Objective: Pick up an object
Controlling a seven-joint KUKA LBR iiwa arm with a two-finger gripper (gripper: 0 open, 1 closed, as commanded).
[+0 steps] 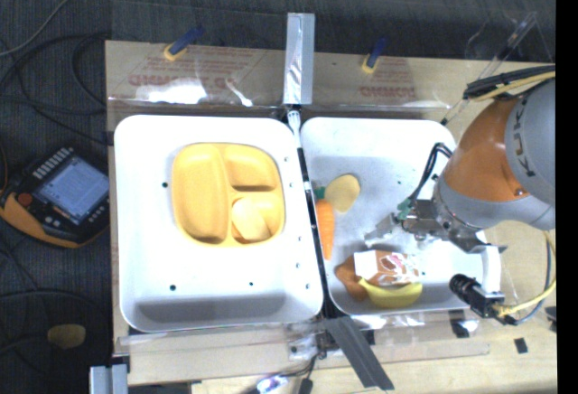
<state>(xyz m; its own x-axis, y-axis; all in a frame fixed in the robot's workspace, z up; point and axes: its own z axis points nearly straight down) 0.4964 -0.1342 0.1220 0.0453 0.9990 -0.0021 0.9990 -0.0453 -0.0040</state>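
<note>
The arm (492,171), low over the right bin (388,135), has its end effector (417,222) just at 2 o'clock of the carton (390,266); its grip unreadable, nothing looks lifted yet.

the arm (506,171) runs off the right edge and its wrist hides most of the gripper (417,222), fingers too small to make out

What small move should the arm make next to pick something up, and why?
Probably lower the gripper onto the small carton just below it in the right bin. The carton lies on top of the pile, nearest the gripper, with nothing yet between the fingers.
</note>
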